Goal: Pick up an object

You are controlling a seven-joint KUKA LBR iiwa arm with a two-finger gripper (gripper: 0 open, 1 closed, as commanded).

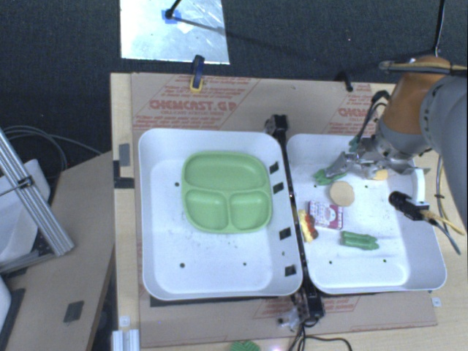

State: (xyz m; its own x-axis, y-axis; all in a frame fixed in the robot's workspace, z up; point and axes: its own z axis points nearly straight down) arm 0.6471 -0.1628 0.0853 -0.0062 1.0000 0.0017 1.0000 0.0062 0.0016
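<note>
A shiny silver foil sheet [174,20] lies on the dark carpeted floor [58,50] beyond the bench's far edge, with a small blue tab [170,16] stuck near its middle. A yellow-and-blue spring clamp [197,74] grips the far edge of the brown printed cardboard sheet [212,102] that covers the bench under both bins. A row of black clips [284,189] runs along the seam where the two bins meet. At the left edge, slanted aluminium rails [29,196] cross a tan wooden side table [80,269], and grey cables [44,136] curl on the floor beside it.
</note>
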